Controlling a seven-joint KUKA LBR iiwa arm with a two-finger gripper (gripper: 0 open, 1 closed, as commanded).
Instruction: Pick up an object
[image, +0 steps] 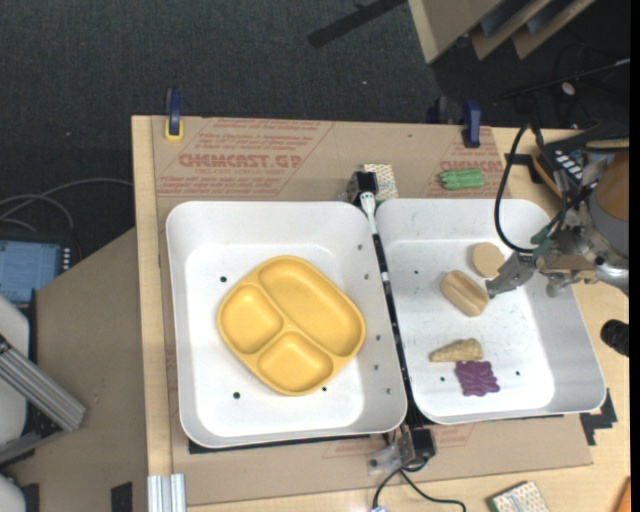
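Observation:
The right bin (560, 350) holds several small items. A tan loaf-shaped piece (464, 293) lies near its middle, with a round tan piece (487, 259) just behind it. Nearer the front are a tan cone (456, 350) and a purple grape cluster (477, 377). My gripper (528, 280) hangs over the right bin's right half, open, with nothing between its fingers. Its left fingertip (500, 280) sits right beside the loaf-shaped piece and the round piece.
A yellow divided plate (290, 324) lies in the left bin (190, 240). A green item (461, 180) rests on the cardboard behind the right bin. Black cables (505, 190) loop above the arm at the right. Clamps (175, 125) hold the board's far edge.

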